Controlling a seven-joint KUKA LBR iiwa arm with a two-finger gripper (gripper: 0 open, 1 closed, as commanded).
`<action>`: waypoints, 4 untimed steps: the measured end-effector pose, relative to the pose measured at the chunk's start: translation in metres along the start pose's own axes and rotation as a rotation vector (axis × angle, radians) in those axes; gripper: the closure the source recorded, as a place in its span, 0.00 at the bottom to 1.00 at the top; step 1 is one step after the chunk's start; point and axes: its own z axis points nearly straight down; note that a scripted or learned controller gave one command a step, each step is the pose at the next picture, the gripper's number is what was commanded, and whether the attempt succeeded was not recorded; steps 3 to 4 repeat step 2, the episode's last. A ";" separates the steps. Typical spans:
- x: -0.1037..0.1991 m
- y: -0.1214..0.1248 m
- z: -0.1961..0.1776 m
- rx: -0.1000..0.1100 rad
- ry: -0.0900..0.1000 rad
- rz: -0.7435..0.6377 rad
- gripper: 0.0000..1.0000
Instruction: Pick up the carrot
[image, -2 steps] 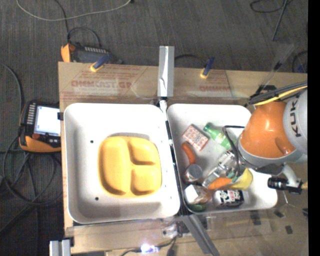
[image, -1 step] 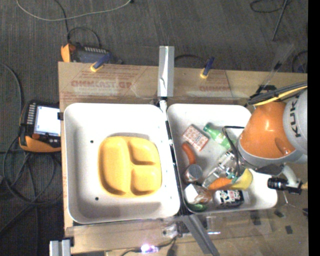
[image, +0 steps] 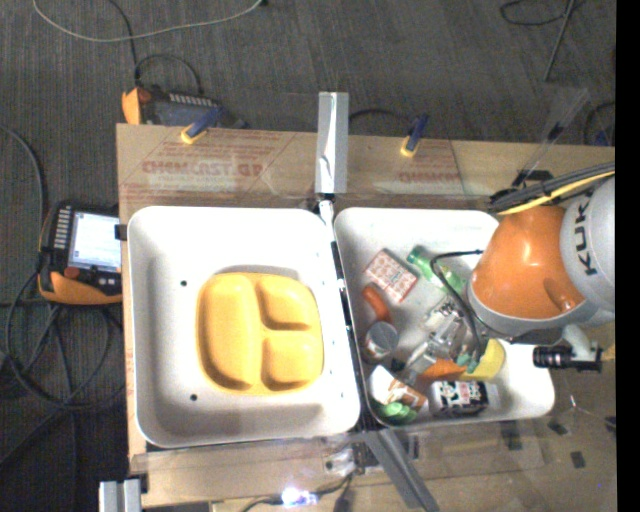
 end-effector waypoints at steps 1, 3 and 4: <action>0.005 0.002 -0.005 0.001 0.021 -0.005 1.00; 0.033 0.044 -0.086 0.018 0.058 0.238 1.00; 0.033 0.044 -0.086 0.018 0.058 0.238 1.00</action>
